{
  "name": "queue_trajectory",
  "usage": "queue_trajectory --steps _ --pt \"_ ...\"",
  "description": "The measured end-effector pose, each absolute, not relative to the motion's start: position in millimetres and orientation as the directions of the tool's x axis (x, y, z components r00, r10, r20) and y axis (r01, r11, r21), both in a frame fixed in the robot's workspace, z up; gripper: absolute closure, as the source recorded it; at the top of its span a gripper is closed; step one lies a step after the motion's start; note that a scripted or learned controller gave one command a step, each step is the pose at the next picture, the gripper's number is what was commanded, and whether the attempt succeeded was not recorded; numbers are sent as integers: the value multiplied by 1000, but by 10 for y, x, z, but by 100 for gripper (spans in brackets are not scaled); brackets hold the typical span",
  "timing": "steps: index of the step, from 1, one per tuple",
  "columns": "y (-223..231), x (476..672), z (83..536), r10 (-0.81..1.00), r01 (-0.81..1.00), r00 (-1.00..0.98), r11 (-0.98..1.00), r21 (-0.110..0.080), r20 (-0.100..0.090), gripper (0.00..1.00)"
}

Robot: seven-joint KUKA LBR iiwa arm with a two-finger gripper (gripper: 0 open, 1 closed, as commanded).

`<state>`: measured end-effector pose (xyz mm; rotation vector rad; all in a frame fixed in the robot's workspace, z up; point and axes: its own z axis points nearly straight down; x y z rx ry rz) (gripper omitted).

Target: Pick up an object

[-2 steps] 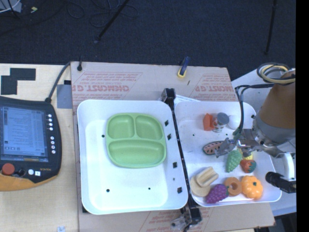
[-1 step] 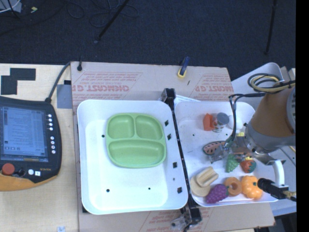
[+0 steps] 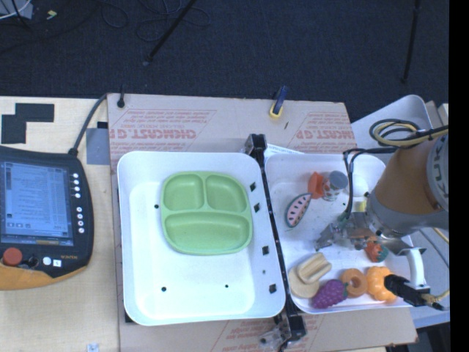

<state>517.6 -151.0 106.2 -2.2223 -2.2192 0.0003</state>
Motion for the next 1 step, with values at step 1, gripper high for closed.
queue_trajectory --steps 1 --pt "-1511 5168 1145 1000 1000 6 -6 -5 3 100"
